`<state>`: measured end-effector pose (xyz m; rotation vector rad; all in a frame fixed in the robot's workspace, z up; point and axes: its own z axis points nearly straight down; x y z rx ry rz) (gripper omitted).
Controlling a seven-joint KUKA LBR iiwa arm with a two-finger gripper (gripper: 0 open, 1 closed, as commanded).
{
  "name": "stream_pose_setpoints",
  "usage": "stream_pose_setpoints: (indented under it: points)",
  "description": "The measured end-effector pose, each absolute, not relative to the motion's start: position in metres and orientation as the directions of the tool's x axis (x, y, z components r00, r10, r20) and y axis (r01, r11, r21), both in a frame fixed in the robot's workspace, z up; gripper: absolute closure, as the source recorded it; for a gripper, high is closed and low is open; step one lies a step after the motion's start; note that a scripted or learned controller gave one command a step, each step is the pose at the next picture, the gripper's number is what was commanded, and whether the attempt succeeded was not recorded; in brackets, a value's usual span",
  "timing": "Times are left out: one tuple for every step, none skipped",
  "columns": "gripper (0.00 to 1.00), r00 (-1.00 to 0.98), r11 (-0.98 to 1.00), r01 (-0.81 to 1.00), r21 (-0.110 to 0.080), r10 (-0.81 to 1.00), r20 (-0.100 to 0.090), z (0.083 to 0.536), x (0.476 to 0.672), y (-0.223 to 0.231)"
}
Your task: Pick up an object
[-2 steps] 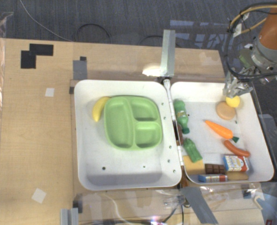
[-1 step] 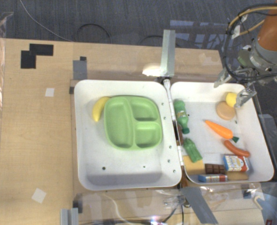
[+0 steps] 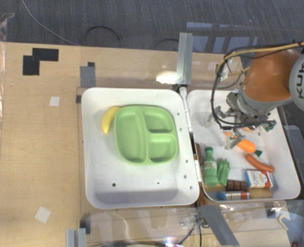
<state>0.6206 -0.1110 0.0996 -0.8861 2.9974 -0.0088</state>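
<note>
My gripper [image 3: 235, 136] hangs low over the upper middle of the right bin [image 3: 291, 161], under the arm's orange band [image 3: 265, 78]. Just right of and below it lies an orange carrot [image 3: 247, 146]. Further toward the front are a red sausage [image 3: 259, 163], a green bottle [image 3: 209, 166], a green pod-like toy [image 3: 223, 171], a small carton [image 3: 257, 179], a brown chocolate bar [image 3: 236, 186] and a blue-ended stick [image 3: 232, 195]. The wrist and cables hide the gripper's tip.
The left bin [image 3: 98, 174] holds a green divided plate [image 3: 144, 134] with a yellow banana [image 3: 108, 119] against its left edge. A metal post [image 3: 185, 58] stands behind the seam between the two bins.
</note>
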Motion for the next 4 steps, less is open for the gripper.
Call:
stream_pose_setpoints:
  points:
    - [0.00, -0.887, 0.887, -0.461, -0.008, -0.461, -0.013, 0.090, 0.571, -0.138]
    - [1.00, -0.884, 0.884, -0.466, -0.018, -0.467, -0.031, 0.106, 0.578, -0.136]
    - [1.00, -0.872, 0.873, -0.488, -0.017, -0.488, -0.020, 0.284, 0.612, -0.153]
    - [1.00, -0.966, 0.966, -0.258, -0.002, -0.258, -0.013, 0.290, 0.643, -0.113]
